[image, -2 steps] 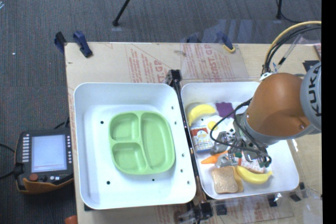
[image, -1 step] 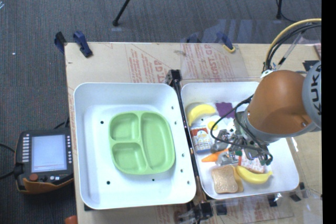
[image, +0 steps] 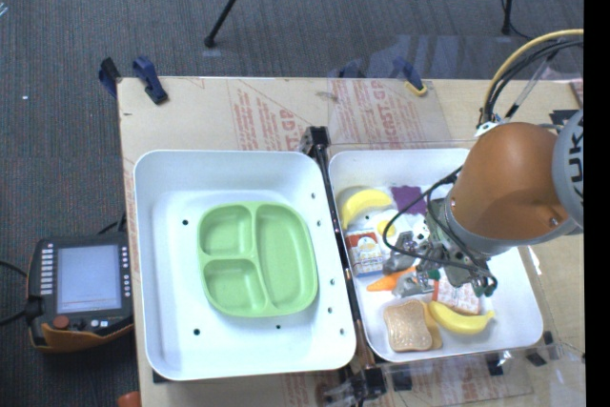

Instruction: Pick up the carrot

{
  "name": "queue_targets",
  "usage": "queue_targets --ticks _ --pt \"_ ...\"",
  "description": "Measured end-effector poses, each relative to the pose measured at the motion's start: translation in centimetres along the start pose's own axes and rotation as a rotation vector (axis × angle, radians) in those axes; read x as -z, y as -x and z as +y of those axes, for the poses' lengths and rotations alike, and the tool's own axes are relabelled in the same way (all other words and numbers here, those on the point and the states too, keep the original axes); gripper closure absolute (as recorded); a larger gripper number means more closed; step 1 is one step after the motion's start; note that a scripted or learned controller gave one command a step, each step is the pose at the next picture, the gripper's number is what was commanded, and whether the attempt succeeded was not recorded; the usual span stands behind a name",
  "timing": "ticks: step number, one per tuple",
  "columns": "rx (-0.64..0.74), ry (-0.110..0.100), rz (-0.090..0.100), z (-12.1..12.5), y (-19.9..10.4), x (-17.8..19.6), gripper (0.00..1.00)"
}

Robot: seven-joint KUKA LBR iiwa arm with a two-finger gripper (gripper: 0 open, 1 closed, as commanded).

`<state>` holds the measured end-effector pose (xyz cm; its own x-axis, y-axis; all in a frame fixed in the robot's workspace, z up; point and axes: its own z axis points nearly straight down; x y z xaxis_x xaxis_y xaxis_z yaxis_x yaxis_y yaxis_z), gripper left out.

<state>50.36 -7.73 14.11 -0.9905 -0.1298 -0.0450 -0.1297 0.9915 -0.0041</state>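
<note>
- The arm [image: 515, 191] is reaching in from the right, hanging low over the right bin [image: 530, 327].
- The jaws [image: 426, 270] are sitting just above the carrot [image: 389, 282]; whether they are apart or together cannot be told, as the wrist is covering them.
- The carrot is lying in the right bin near its middle, below a small carton [image: 365, 253] and above a slice of bread [image: 408, 325].
- Two bananas are lying in the same bin: one [image: 365, 202] near the top, one [image: 459, 318] beside the bread.
- A green divided tray [image: 257, 258] is resting in the left bin [image: 162, 205].
- A control tablet [image: 81, 289] is lying left of the desk [image: 238, 114].
</note>
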Motion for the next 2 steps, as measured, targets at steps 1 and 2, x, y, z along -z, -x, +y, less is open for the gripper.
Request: queue_targets --ticks 1,2 --pt "-0.051 0.007 0.039 9.39 2.94 4.72 1.0" --pt "-0.053 0.006 0.04 9.21 3.04 5.52 1.0"
